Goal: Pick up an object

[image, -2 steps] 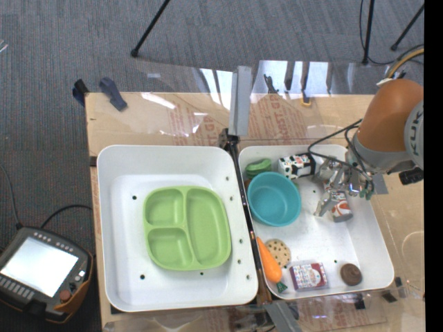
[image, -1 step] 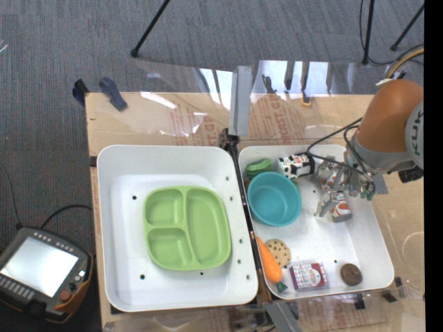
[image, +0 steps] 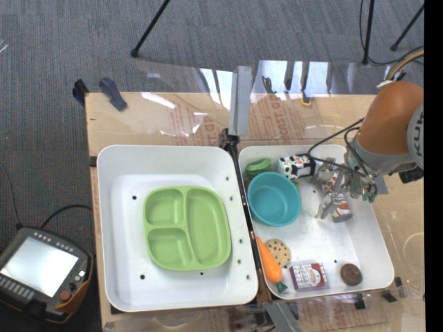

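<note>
My gripper (image: 332, 206) hangs low over the right bin (image: 367, 244), just right of a teal bowl (image: 275, 198). A small red and white object (image: 342, 215) lies right under the gripper's tip, and I cannot tell whether it is gripped. Also in this bin are a black-and-white patterned cup (image: 294, 164), a green item (image: 258, 166), an orange carrot (image: 270, 261), a round cookie (image: 278, 251), a pink packet (image: 309, 276) and a brown disc (image: 351, 274).
The left bin (image: 124, 185) holds a green divided plate (image: 187, 227). The arm's orange band (image: 391, 123) rises over the right bin's far right corner. A handheld controller (image: 41, 272) lies on the floor at the lower left.
</note>
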Robot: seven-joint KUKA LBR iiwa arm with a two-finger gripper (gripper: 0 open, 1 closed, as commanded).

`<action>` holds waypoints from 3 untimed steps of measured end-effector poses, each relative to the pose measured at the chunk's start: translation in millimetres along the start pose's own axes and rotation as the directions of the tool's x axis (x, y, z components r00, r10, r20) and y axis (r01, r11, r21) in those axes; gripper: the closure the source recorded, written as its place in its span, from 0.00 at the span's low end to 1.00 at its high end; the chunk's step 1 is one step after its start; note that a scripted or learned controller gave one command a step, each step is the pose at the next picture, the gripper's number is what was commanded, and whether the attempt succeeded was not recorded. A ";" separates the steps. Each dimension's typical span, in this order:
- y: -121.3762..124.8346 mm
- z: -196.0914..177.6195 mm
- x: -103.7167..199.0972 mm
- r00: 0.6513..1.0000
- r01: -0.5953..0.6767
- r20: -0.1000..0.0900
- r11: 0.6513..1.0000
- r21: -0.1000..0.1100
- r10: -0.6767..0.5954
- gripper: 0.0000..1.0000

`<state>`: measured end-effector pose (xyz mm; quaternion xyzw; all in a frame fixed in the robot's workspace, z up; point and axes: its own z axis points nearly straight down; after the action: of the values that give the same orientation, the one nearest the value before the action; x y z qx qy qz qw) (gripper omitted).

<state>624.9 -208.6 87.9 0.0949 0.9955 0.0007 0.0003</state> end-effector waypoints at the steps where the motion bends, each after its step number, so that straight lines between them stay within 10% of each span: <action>1: -2.1 3.4 -10.0 0.992 -0.121 -0.019 0.993 0.002 0.121 0.00; 2: -0.7 -8.8 -13.9 0.993 -0.119 -0.002 0.993 0.000 0.119 1.00; 3: -16.4 0.7 69.1 0.966 0.259 -0.001 0.966 -0.001 -0.259 1.00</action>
<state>553.9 -211.6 87.1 -0.0361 0.9993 0.0011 -0.0002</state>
